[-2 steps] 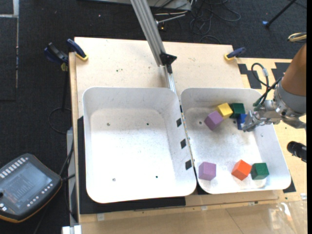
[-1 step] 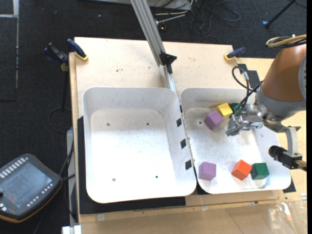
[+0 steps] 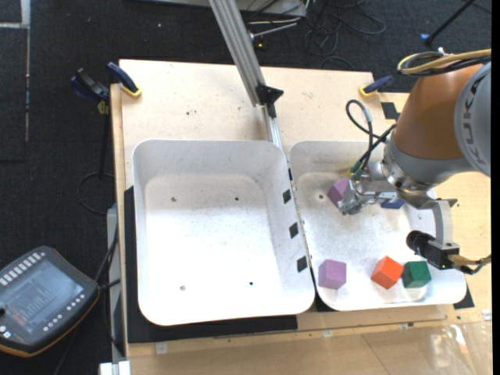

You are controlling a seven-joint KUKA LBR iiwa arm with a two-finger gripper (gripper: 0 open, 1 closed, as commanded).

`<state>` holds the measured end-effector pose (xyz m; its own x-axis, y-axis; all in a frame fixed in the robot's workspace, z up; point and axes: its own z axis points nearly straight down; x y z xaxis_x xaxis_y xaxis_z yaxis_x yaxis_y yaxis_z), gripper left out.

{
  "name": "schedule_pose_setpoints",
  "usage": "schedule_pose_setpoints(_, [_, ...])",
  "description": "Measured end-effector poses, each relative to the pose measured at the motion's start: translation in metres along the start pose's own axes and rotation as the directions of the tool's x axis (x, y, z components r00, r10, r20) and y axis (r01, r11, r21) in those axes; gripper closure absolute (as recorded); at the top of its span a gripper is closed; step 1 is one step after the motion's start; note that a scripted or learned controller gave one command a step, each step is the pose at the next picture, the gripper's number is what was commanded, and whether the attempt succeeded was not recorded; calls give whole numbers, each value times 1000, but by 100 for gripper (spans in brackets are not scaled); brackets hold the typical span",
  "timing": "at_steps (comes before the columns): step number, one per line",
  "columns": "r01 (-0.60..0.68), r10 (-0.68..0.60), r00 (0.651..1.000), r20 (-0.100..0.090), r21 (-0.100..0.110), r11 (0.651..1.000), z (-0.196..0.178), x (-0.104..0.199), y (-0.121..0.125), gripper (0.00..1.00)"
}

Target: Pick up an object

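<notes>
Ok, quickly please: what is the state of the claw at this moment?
Claw: low in the right bin, beside a purple block; open or closed cannot be told.

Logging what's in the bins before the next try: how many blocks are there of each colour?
Purple blocks: 2 (one near the front, one by the pincer)
Orange block: 1
Green block: 1
Total: 4, all in the right-hand bin.

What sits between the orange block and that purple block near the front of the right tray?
Nothing: in the camera view, bare white tray floor separates the orange block from the front purple block.
</notes>
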<state>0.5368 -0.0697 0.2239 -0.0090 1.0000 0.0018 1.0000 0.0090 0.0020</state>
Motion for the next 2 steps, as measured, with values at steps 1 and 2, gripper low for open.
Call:
schedule_pose_setpoints(1, [1,-1,1000,0,1,1000,1,59,6,100])
schedule_pose_setpoints(2, [0,0,1000,0,3,1000,6,119,-3,100])
